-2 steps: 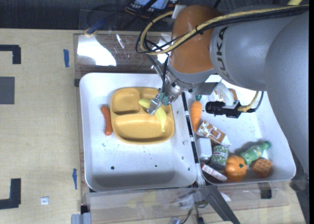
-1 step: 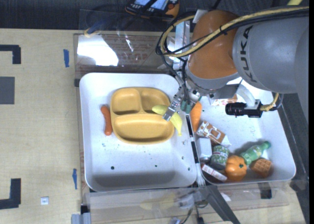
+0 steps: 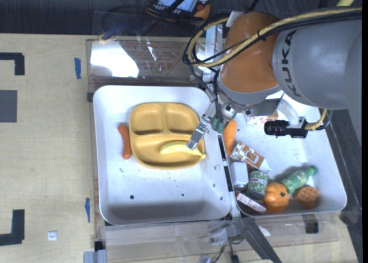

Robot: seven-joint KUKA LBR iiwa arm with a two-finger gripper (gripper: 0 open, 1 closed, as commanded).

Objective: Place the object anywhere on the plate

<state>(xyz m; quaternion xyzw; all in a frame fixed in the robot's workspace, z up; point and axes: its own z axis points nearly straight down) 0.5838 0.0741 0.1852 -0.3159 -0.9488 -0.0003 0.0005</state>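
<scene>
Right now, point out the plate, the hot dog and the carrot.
yellow divided plate (image 3: pixel 154 119), camera view, upper left compartment.
hot dog (image 3: pixel 125 141), camera view, middle of its length.
carrot (image 3: pixel 229 136), camera view, mid body.

A yellow divided plate (image 3: pixel 164 133) lies in the left bin (image 3: pixel 115 193), toward its far right part, with a pale yellow piece (image 3: pixel 172 149) in the plate's near compartment. An orange sausage-shaped toy (image 3: pixel 125 140) lies just beside the plate's left edge. The gripper (image 3: pixel 198 135) hangs over the plate's right rim. In the right bin (image 3: pixel 330 158) a carrot (image 3: pixel 230 135) lies near the dividing wall, and a small carton (image 3: pixel 248 155), a pumpkin (image 3: pixel 278 195), a green bottle (image 3: pixel 299 178) and a waffle-like piece (image 3: pixel 306 195) gather at its near edge.
</scene>
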